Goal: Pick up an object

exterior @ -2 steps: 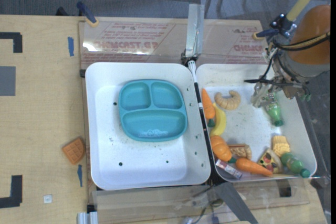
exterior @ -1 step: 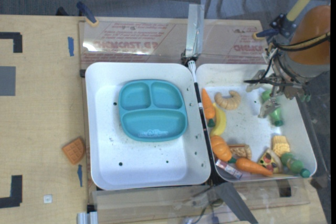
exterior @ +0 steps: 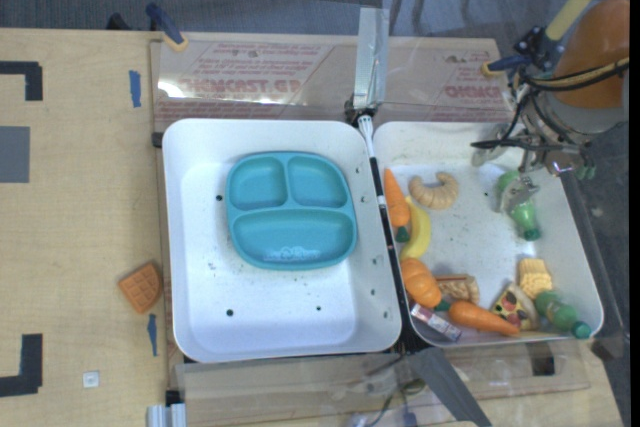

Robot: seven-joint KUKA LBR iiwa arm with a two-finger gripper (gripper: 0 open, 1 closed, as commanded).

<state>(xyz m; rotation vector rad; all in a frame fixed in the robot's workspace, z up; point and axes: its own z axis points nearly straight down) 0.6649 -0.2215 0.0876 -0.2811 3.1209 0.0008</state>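
Two white bins sit side by side on the counter (exterior: 70,215). Pincer (exterior: 522,177) hangs over the right bin (exterior: 590,285), near its far right corner, directly above a green toy (exterior: 524,215); finger state cannot be determined. Left bin (exterior: 190,245) holds a teal divided plate (exterior: 291,211).

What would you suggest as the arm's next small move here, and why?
Probably a short descent: the gripper hangs above the right bin's far right corner, almost over a small green bottle lying apart from the crowded toy food, so it looks like the easiest pick.

red print on back panels (exterior: 245,75), illegible
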